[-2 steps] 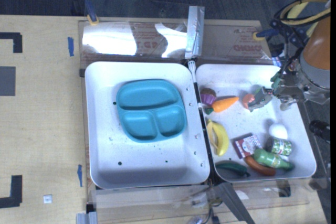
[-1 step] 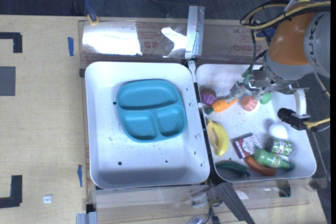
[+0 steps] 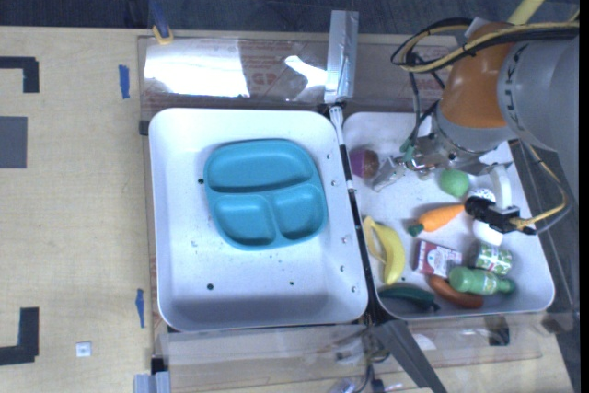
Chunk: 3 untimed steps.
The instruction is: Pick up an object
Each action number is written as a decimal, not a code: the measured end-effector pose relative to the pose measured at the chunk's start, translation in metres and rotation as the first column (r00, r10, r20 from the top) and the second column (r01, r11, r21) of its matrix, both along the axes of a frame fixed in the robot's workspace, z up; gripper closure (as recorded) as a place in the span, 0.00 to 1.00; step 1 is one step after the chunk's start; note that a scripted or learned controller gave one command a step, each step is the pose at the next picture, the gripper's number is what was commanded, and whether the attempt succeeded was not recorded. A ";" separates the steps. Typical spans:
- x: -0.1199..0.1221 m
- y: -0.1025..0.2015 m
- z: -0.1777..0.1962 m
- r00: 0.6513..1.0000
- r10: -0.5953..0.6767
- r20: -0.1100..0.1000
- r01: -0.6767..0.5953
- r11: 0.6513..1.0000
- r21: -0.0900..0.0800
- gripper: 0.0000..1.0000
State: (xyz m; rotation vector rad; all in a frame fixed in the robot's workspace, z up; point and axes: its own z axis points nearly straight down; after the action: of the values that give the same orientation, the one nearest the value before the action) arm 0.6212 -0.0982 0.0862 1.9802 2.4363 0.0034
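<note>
My gripper [image 3: 398,168] hangs low over the upper left part of the right bin [image 3: 538,290], with the grey arm and its orange band reaching in from the right. Just left of its tip lies a small purple round fruit [image 3: 366,163]. A green round fruit [image 3: 453,181] sits just to the gripper's right, partly under the wrist. Below the gripper lie an orange carrot [image 3: 437,217], a yellow banana [image 3: 386,248], a red carton [image 3: 434,258], a green bottle [image 3: 479,280] and a small can [image 3: 495,259]. I see nothing held.
The left bin [image 3: 175,271] holds a blue divided plate [image 3: 265,191]. A dark green cucumber [image 3: 405,295] and a red sausage [image 3: 456,294] lie along the right bin's front wall. Cables loop above the wrist. A metal divider [image 3: 341,60] stands behind the bins.
</note>
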 end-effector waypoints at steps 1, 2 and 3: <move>0.000 0.000 0.000 1.000 0.000 0.000 0.000 1.000 0.000 0.00; -0.093 -0.036 0.001 0.989 -0.150 0.001 0.150 0.989 -0.001 0.00; -0.090 -0.035 0.012 0.989 -0.150 0.008 0.150 0.989 -0.001 1.00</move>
State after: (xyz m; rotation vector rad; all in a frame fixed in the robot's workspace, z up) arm 0.5308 -0.1333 0.0982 2.1533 2.2751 0.0086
